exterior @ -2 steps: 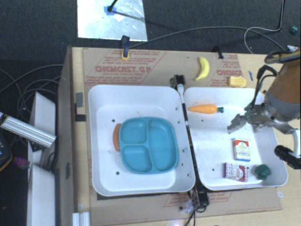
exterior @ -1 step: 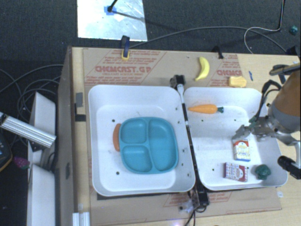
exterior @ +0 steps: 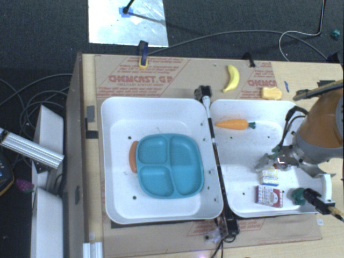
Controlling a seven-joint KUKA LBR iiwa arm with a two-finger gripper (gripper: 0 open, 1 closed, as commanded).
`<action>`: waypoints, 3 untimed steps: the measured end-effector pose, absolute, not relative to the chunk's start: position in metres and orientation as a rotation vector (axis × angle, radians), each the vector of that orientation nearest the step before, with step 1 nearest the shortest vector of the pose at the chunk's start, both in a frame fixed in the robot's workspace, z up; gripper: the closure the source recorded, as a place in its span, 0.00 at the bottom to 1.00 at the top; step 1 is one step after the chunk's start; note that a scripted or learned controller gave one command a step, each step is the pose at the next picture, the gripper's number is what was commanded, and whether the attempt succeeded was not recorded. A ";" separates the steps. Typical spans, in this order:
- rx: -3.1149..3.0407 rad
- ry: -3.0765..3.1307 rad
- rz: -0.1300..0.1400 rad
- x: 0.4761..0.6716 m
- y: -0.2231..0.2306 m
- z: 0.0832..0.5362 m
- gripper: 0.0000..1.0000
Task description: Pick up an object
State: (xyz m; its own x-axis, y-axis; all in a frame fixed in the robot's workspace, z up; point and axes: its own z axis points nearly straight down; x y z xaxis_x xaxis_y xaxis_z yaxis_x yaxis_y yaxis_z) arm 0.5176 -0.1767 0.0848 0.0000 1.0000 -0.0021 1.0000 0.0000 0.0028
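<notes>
Carrot (exterior: 232, 124) lies in right bin (exterior: 236, 168) on cardboard-topped bench (exterior: 161, 74); claw (exterior: 269, 163) state unclear

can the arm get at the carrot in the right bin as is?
Probably yes. The carrot lies alone near the far wall of the right bin, nothing on or against it, and the end effector hovers in the same bin.

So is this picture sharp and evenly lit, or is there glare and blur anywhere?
In the camera view, the shiny sheet on the dark floor throws back strong glare. The white bins look bright but keep their edges. The blue tray and carrot are fairly crisp. The gripper is soft and hard to make out, and the small boxes beneath it are too blurred to read.
</notes>
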 end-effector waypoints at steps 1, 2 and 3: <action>2.212 2.223 0.005 0.669 -0.192 0.184 0.00; 2.216 2.228 -0.001 0.668 -0.168 0.083 0.00; 2.214 2.227 0.004 0.637 -0.109 0.085 0.00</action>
State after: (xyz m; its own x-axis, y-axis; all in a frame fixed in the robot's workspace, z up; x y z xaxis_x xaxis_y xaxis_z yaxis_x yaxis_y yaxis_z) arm 0.6369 -0.1095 0.0847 -0.0056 1.0000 0.0007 1.0000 0.0056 0.0024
